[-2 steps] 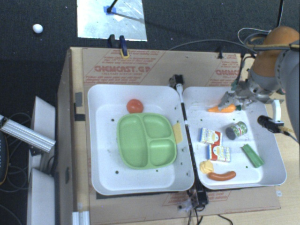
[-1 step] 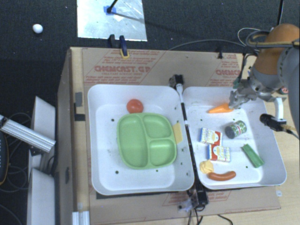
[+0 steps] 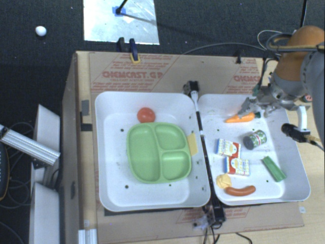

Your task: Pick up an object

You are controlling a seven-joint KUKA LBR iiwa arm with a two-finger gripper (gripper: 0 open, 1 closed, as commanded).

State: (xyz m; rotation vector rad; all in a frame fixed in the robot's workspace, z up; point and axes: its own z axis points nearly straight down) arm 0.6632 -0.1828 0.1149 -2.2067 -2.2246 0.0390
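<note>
Orange tapered carrot point(image 3: 240, 118) (smooth plastic) lies beside the metal pincer point(image 3: 251, 105).

Right bin point(image 3: 297, 187) crowded; open floor at near-left corner. Left bin point(image 3: 109, 136): green tray point(image 3: 157, 151) fills centre, margins free.

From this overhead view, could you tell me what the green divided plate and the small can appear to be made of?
The green divided plate looks like moulded plastic: uniform pale colour, soft rounded compartment ridges, dull sheen. The small can looks like metal, with a grey end and a green label; it could be a toy replica.
</note>
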